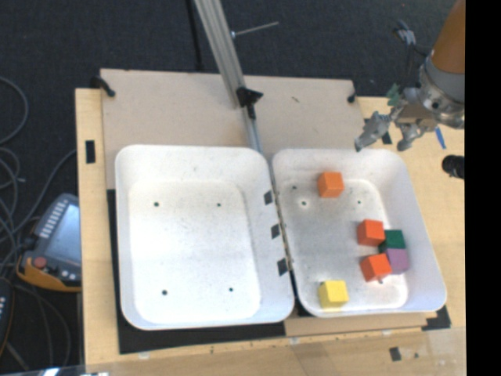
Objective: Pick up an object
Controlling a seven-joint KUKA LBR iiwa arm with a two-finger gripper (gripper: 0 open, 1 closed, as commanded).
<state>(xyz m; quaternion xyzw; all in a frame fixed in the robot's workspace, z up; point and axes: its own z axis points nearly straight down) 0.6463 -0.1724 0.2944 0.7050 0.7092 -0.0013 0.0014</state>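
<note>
Camera view | gripper (pixel 389 134) above right bin's (pixel 419 202) far rim, fingers look apart, nothing between them, hard to be sure | step: approach, no pick yet | nearest target: orange block (pixel 330 183), below-left of gripper | next: shift over it, descend, close

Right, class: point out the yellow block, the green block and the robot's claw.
yellow block (pixel 333 292), camera view, top face
green block (pixel 394 239), camera view, top face
claw (pixel 390 135), camera view, midway between fingertips
</note>
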